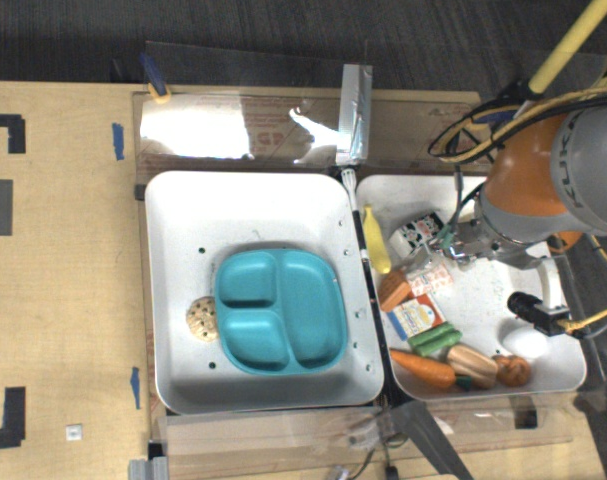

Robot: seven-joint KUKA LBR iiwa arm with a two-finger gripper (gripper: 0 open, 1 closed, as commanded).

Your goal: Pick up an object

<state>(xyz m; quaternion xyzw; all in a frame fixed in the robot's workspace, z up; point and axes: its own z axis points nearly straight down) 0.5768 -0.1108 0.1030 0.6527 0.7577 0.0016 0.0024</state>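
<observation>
- When choosing what to take, favour the white printed packet [419,232]: lies in the right bin [568,368] toward its upper-left corner, right beside the end effector [447,244].
- Cannot judge the opening of the end effector, nor any hold on a thing; treat as empty until shown otherwise.
- Come down over the packet's middle rather than its rim; looks thin and flat, so likely to slide away unless pressed gently against the bin floor before closing.
- Keep clear of the orange-and-white carton [420,306] just below the packet, and of the yellow banana [376,243] along the bin's left wall, to take one thing only.
- Leave alone the row at the lower edge: green vegetable [435,340], carrot [423,369], bread roll [473,364], reddish-brown ball [514,370].
- Disregard the left bin [173,208], with teal divided plate [280,308] at its middle and cookie [201,318] just beside the plate's left rim.
- Lift slowly and straight up; check for a real hold before swinging away over the counter [63,268].
</observation>
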